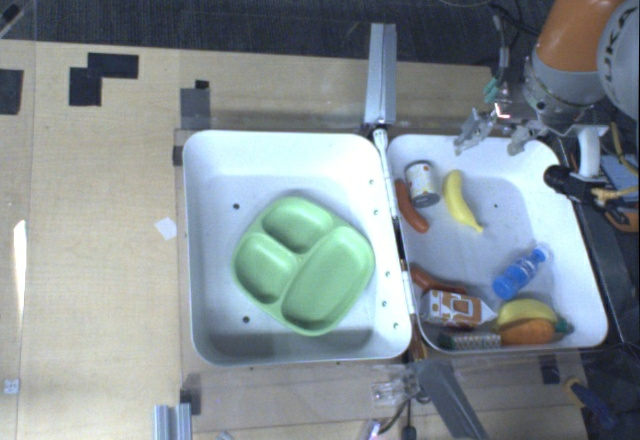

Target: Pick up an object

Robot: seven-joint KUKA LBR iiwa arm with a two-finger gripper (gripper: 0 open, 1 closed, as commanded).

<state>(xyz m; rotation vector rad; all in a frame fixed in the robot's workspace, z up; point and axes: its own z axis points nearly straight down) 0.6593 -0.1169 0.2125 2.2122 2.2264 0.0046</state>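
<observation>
While your hand (497,125) hangs spread and empty above the right bin's (590,263) far rim, note that the banana (461,200) lies just beside the can (421,181), so a descent off-line may clip both.

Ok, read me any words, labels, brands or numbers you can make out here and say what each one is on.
None reads clearly.
Small round can, right white bin: label too blurred to read.
Brown printed carton at that bin's near edge: print too small to read.
Blue plastic bottle: no readable label.
Grey arm's orange band: dark letters cut off, unreadable.
</observation>
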